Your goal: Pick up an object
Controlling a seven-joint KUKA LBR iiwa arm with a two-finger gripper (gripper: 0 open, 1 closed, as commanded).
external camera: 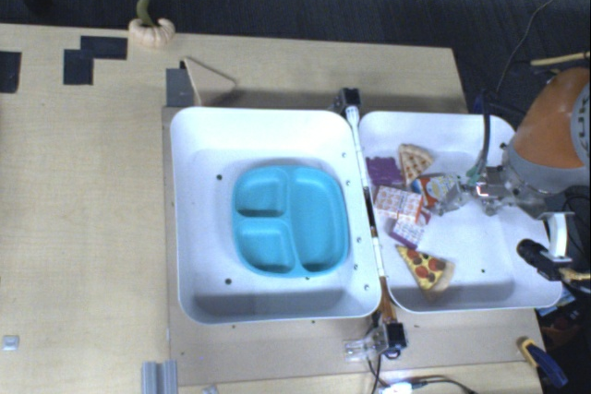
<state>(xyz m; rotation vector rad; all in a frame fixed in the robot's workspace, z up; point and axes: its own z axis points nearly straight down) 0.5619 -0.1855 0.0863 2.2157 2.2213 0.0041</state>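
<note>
The right bin [480, 268] holds a small heap of objects. A pizza slice toy [414, 161] lies near its back, a purple piece [380, 169] sits beside it, and pink-and-white packets [399, 209] lie in the middle. A second pizza slice [427, 268] rests toward the front. My gripper [447, 192] reaches in from the right and hangs low over the heap, its tip at the right side of the packets. The fingers blur into the clutter beneath them.
The left bin [199, 198] carries a blue divided tray [291, 219]. A small squash toy [150, 31] sits on the bench at the back left. A cable runs along the divider between the bins [362, 171]. The arm's orange band [549, 120] looms over the right bin's far edge.
</note>
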